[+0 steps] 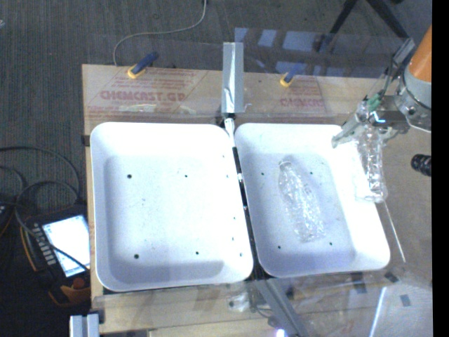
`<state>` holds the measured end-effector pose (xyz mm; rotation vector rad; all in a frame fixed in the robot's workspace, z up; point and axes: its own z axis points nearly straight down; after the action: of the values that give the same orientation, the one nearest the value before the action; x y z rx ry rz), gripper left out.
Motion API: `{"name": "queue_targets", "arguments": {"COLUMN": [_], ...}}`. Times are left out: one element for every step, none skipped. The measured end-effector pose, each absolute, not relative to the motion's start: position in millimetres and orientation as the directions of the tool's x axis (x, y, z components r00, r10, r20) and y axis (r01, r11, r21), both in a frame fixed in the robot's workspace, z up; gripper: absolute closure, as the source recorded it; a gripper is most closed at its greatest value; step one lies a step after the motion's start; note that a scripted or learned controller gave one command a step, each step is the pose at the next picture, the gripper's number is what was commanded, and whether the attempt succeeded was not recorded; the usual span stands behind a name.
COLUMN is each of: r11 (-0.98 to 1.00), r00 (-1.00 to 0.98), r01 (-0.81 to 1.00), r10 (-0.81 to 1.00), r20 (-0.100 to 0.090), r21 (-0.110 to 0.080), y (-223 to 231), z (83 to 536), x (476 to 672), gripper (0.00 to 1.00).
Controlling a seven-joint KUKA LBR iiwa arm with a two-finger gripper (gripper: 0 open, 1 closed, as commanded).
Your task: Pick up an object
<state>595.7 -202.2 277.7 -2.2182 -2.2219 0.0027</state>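
A clear, crinkled plastic bottle [301,201] is lying on its side on the floor of the right-hand shallow white bin [365,255], running lengthwise from the bin's far middle toward its near side, apart from every wall. A second clear plastic piece [372,166], long and narrow, is hanging upright over the right rim of the same bin; its upper end is sitting at the pincer [370,123], and it is probably being pinched there, though the transparent material and the blur are making the contact hard to judge. Whether the pincer's two prongs are spread or pressed together, I cannot tell.

The pincer is hovering above the far right corner of the right bin, with small green marks showing on its body. Behind it the grey arm with its orange band [421,65] is reaching in from the right.

The left-hand shallow white bin [105,188] is sitting just beside the right one, their inner rims touching along the middle. Both are resting on a brown table [158,93] printed with faded red lettering. Two yellow-and-blue clamps [142,64] are gripping the table's far edge, and a grey metal post [232,79] is standing between the bins at the back. A tablet with a lit screen [64,243] is lying on the dark floor to the left.
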Motion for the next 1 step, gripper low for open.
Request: {"name": "queue_targets", "arguments": {"r11": [-0.060], "r00": [0.060], "r01": [0.998], "r10": [0.998], "r20": [-0.001], "r21": [-0.004], "y": [-187.8], "z": [171.0], "x": [583.7], "gripper": [0.00]}}
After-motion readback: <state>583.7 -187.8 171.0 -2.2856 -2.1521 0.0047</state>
